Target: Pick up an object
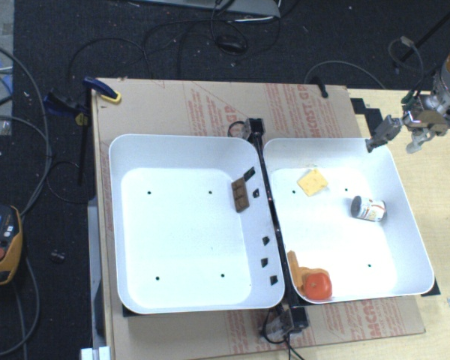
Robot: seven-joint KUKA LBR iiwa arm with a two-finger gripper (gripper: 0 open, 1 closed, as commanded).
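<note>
The pincer [398,133] hung at the far right of the camera view, above the upper right corner of the right bin [405,201], with its two fingers spread wide apart and nothing between them. Below it and slightly to its left, a small white can [368,209] lay on its side on the bin floor, well apart from the fingers. Farther to the pincer's left, a yellow wedge [313,181] sat near the bin's upper wall. Far below and to the left, a red tomato-like object [316,284] rested in the bin's lower left corner, touching an orange piece [292,265]. Beyond the divider, a brown bar [241,195] lay against the left bin's [135,156] right side.
</note>
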